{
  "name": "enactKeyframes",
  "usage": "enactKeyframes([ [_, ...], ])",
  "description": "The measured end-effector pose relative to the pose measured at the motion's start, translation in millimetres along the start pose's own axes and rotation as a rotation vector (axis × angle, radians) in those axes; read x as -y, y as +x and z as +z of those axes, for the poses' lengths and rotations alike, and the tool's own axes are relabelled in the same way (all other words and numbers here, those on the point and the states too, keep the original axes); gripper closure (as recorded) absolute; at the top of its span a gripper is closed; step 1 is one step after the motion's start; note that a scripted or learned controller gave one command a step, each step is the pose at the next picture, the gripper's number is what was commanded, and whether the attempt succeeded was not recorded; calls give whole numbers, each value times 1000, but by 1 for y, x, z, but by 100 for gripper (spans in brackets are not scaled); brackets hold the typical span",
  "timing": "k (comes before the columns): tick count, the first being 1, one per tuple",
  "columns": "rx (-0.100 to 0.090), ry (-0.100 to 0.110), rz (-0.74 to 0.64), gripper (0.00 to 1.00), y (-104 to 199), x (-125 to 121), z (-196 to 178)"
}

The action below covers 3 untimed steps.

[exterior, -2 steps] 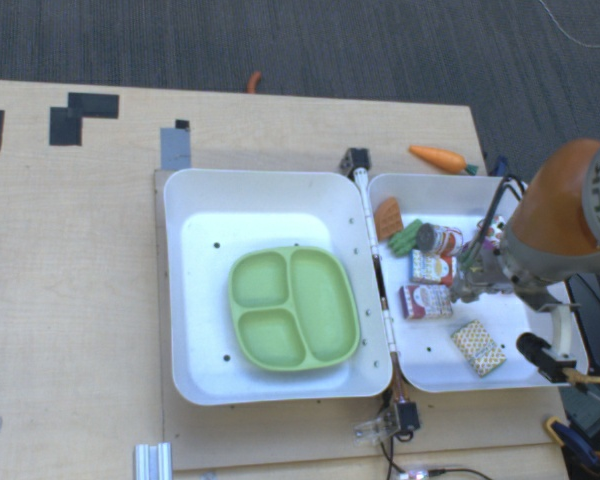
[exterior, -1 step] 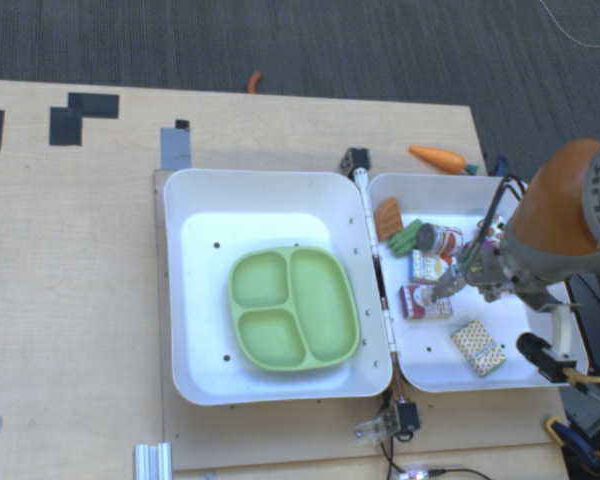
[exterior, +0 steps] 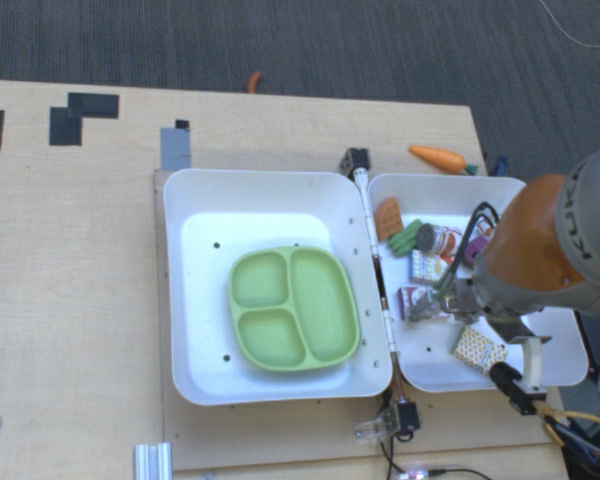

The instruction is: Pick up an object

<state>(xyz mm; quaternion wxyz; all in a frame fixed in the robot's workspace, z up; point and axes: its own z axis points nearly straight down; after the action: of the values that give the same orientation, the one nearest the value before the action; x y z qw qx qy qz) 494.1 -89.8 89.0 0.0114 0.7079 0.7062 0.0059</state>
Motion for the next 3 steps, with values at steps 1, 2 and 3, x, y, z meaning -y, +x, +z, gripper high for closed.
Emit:
enactKeyframes([
  [1, -1, -2, -2, 100, 0, -2, -10],
  [2, -8, 24, -5, 100, -92, -88, -18],
  [3, -25, 23, -14, 0, -82, -91, -18],
])
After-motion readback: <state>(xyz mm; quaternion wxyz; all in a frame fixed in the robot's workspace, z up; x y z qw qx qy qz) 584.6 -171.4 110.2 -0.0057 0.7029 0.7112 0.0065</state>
